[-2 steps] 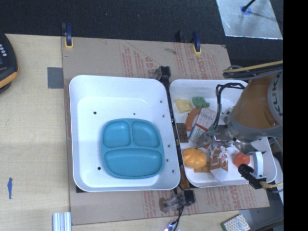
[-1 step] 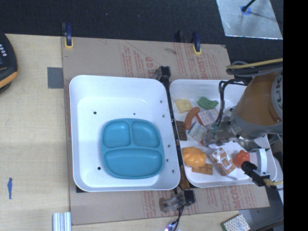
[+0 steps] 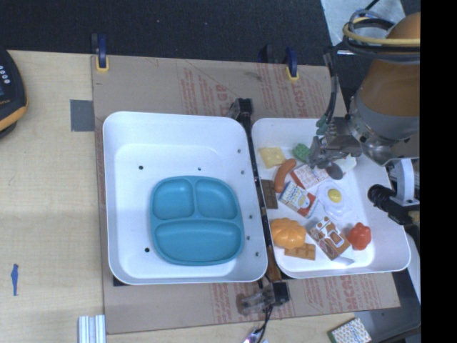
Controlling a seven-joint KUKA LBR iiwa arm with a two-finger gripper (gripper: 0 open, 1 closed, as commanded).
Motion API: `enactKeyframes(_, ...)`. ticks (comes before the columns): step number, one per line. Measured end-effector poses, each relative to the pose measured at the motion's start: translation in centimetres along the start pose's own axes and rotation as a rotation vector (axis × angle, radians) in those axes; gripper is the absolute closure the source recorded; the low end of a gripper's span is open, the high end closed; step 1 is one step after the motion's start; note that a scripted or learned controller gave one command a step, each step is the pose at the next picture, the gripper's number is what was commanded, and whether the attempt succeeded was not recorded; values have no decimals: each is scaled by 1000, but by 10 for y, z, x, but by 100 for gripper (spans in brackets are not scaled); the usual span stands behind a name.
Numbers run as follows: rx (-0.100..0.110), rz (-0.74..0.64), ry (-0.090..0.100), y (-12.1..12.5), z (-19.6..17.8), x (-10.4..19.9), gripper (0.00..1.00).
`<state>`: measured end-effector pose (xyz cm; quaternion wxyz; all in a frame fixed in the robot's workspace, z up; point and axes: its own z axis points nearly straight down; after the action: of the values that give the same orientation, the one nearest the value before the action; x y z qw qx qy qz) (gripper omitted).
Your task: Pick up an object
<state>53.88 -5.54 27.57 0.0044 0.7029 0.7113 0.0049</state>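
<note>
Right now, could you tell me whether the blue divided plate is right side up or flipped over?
Right side up: the blue divided plate shows its three compartments facing up in the left bin.

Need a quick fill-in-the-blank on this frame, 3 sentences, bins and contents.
1. The blue three-compartment plastic plate lies in the ______ white bin.
2. The red toy pepper lies in the ______ white bin.
3. The arm's two-finger gripper hovers over the ______ bin.

Missing words: left; right; right
</note>
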Motion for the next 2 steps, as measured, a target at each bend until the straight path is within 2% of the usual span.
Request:
enactKeyframes(1,27,10,-1,14,137,-40,100)
enactKeyframes(2,17,9,-1,16,130,-39,0)
